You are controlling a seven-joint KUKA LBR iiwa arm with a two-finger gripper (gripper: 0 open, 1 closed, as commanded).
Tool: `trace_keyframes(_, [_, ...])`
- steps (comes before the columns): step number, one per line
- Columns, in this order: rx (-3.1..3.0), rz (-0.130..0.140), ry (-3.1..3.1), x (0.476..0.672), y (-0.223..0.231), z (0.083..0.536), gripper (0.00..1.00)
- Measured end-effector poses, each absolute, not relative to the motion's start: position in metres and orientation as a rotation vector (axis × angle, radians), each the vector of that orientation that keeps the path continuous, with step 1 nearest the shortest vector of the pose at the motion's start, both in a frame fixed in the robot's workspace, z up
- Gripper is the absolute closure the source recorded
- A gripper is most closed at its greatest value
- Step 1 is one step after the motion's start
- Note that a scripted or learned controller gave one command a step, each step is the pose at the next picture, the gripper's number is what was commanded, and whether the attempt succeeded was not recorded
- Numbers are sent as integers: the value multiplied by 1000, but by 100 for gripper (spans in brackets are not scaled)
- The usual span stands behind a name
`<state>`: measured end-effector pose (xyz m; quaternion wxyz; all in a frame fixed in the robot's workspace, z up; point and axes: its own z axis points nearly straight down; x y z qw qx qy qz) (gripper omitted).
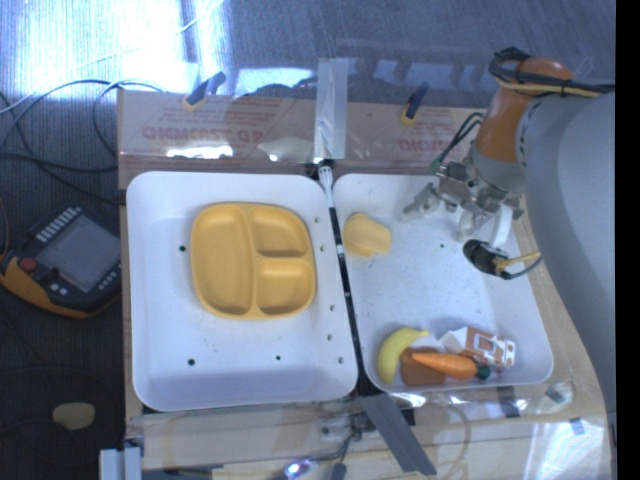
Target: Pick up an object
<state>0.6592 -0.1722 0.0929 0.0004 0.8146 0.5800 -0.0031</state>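
My gripper (445, 214) hangs over the back right part of the right bin (440, 288), its fingers spread open with nothing between them. A pale yellow lump (367, 236) lies to its left, near the wall between the bins. At the front of the right bin lie a banana (398, 346), an orange carrot (447, 364) on a brown piece (415, 371), and a small white and orange carton (487, 347). The gripper touches none of them.
The left bin (160, 348) holds a yellow divided plate (252, 259). A black and yellow cable end (497, 260) dangles below the wrist. The grey arm (575, 198) fills the right side. A pendant (62, 258) lies on the floor at left.
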Motion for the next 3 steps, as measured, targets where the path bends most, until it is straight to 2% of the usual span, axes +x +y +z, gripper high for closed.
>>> trace_keyframes(1, [2639,-26,1707,666,-160,87,0])
trace_keyframes(2, [2842,-52,1325,661,-132,89,0])
trace_keyframes(3, [2631,-10,1715,662,-143,158,0])
